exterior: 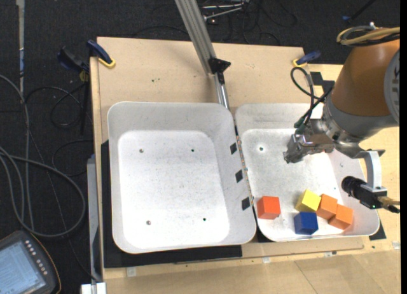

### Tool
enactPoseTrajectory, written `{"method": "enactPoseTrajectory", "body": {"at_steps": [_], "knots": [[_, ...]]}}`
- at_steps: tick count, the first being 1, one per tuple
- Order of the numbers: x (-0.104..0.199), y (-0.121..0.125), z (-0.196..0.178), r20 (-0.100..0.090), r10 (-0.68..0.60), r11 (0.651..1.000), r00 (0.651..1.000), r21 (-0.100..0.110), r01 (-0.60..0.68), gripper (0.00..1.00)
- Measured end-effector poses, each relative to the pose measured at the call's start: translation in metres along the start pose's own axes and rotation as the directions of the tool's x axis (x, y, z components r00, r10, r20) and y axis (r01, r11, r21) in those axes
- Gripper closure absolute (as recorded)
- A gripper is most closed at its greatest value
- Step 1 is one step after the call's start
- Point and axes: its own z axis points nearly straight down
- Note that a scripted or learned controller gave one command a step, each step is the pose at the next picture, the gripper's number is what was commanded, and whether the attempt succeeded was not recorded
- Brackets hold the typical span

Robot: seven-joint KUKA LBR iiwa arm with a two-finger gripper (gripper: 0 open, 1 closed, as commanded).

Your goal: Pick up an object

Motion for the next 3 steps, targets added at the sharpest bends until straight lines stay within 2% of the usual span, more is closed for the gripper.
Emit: {"method": "enactPoseTrajectory", "body": {"at_steps": [2, 3], "knots": [[0.107, 0.008, 0.024, -0.001, 0.0, 1.0, 1.0, 0.003, 0.0, 1.0], [0.162, 0.008, 0.008, -0.001, 0.0, 1.0, 1.0, 0.001, 0.0, 1.0]]}}
